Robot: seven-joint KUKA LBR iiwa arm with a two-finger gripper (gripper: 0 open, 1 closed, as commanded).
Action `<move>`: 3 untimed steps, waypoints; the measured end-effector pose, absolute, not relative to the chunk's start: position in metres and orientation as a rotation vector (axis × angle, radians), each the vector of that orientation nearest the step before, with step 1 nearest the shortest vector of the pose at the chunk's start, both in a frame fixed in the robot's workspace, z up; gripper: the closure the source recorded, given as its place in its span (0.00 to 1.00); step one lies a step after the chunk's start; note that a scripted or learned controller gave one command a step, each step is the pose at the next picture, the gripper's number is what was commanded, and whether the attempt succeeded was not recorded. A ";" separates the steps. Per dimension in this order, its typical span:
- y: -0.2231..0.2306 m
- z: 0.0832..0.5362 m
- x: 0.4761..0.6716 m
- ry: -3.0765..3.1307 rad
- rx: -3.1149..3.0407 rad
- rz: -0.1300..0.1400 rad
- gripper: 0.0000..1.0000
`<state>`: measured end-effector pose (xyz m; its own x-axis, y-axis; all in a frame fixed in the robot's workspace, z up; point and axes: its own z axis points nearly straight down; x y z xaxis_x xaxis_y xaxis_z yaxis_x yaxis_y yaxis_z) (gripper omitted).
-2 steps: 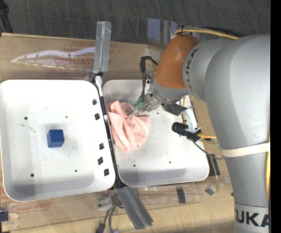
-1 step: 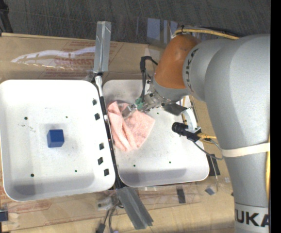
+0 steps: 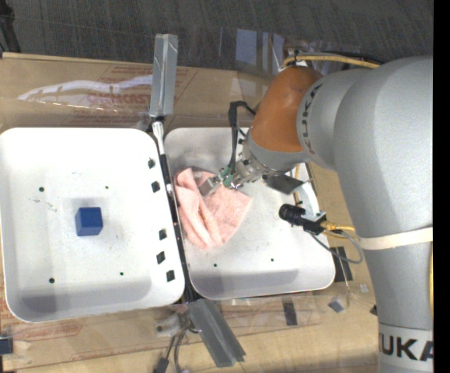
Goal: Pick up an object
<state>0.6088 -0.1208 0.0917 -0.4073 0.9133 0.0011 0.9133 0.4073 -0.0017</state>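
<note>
Grey and bulky, the KUKA arm bends in over the right-hand shallow white bin, its orange wrist band above the bin's far edge. Against that bin's left wall lies the crumpled pink cloth, its long axis running along the wall. The two-finger gripper sits at the cloth's upper right corner, so the cloth spreads down and left from it; whether it is spread or pinching fabric I cannot tell. Left of this bin, the small blue cube rests in the other white bin.

Soft pink cloth in glossy white plastic bin.
</note>
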 end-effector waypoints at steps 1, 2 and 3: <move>-0.126 0.231 0.619 -2.524 -1.873 0.000 0.00; -0.173 0.302 0.617 -2.483 -1.929 0.000 0.00; -0.086 0.195 0.594 -2.474 -1.930 0.005 0.00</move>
